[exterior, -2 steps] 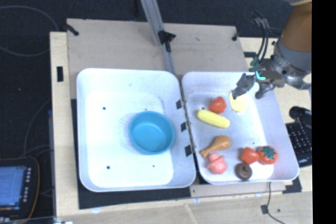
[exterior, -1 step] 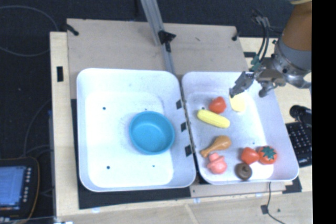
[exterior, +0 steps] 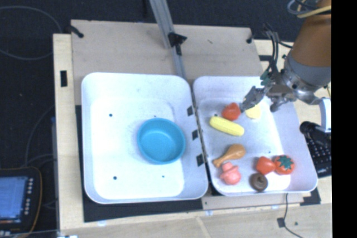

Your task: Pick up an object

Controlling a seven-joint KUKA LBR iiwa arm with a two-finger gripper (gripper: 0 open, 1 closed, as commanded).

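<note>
Camera view: hand (exterior: 254, 100) hovers spread over a small yellow piece (exterior: 253, 113); probably light, stiff, slick plastic, best pinched across its middle.

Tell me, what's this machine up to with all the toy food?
The arm's gripper has reached into the right bin and hovers by a small red toy and a pale yellow piece. Nothing is visibly held. A yellow corn-like toy lies nearby. The left bin holds a blue bowl.
</note>
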